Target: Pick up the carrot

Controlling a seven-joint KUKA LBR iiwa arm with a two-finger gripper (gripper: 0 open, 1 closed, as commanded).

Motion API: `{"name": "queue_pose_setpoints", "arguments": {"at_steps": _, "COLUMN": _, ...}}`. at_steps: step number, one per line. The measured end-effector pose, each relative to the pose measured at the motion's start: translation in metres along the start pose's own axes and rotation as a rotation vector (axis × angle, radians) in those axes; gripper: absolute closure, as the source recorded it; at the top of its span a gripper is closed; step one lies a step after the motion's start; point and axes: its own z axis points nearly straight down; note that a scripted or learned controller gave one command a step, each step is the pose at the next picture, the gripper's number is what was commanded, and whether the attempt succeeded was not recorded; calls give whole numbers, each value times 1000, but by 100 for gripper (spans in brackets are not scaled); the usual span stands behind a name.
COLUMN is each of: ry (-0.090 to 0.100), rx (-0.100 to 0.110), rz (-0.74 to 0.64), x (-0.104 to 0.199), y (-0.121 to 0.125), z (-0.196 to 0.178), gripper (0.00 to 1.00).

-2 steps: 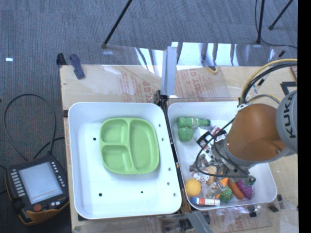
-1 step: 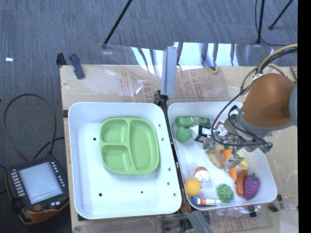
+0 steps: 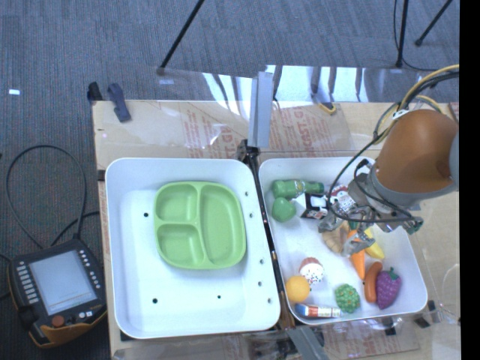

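The carrot (image 3: 359,262), a short orange cone, lies in the right bin (image 3: 289,250) near its right side, pointing toward the front. My gripper (image 3: 351,222) hangs under the orange band of the arm, just above and behind the carrot, over a tan piece (image 3: 334,239) and a yellow piece (image 3: 373,250). The arm's body hides the gripper's tips, and nothing can be seen held in it.
Around the carrot lie a longer orange piece (image 3: 372,282), purple grapes (image 3: 388,288), broccoli (image 3: 346,298), an orange (image 3: 298,288), a speckled white-and-red item (image 3: 312,270) and a tube (image 3: 319,311). Green vegetables (image 3: 285,199) sit at the bin's back left. The left bin (image 3: 135,276) holds a green divided plate (image 3: 201,225).
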Motion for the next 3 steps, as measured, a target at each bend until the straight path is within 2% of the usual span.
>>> {"name": "queue_pose_setpoints", "arguments": {"at_steps": 1, "ry": -4, "rx": -1, "rz": 4, "x": -2, "y": 0, "z": -10, "gripper": 100}}
{"name": "queue_pose_setpoints", "arguments": {"at_steps": 2, "ry": -3, "rx": 4, "rz": 109, "x": 9, "y": 14, "z": -105, "gripper": 100}}
{"name": "queue_pose_setpoints", "arguments": {"at_steps": 3, "ry": 3, "rx": -3, "rz": -322, "x": 60, "y": 35, "z": 1, "gripper": 100}}
